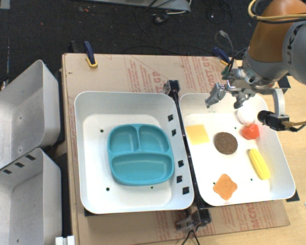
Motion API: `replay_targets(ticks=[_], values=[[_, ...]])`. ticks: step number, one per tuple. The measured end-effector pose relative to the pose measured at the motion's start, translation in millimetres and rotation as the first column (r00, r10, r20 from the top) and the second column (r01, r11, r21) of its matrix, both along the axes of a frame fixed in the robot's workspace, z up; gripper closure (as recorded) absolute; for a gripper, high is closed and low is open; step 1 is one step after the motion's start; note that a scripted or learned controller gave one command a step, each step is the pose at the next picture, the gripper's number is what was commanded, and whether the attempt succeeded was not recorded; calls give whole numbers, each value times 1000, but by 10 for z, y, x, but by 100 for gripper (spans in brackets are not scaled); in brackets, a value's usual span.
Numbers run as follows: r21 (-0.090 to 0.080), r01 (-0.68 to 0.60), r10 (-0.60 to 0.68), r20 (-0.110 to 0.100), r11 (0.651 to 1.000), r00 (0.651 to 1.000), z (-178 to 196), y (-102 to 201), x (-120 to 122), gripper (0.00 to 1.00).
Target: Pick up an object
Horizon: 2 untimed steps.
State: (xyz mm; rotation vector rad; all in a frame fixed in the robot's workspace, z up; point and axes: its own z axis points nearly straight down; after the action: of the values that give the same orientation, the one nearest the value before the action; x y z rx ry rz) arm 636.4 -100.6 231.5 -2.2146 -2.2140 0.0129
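Closest to the camera is the orange nugget-shaped piece, sitting near the front edge of the right bin. Behind it, toward the bin's right edge, a yellow corn cob lies at a slant. Mid-bin you've got a round brown patty, with a flat yellow cheese slice just left of it by the bin's left edge. A small red piece sits right of the patty, and a white egg-like thing is touching it from behind.

Gripper is up over the back edge of the right bin, fingers spread wide with nothing between them. The white egg thing sits just beside the right-hand finger, toward the front, not between the two. The other finger points down over bare bin floor.

Left bin just has a teal divided tray in the middle.
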Motion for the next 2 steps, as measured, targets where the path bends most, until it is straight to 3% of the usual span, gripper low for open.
replay_targets(ticks=[1, 2], values=[[-1, -2, 2, 13, 1000, 1000, 79, 2, 25, 0], [-1, 0, 0, 9, 1000, 1000, -370, 41, -28, 0]])
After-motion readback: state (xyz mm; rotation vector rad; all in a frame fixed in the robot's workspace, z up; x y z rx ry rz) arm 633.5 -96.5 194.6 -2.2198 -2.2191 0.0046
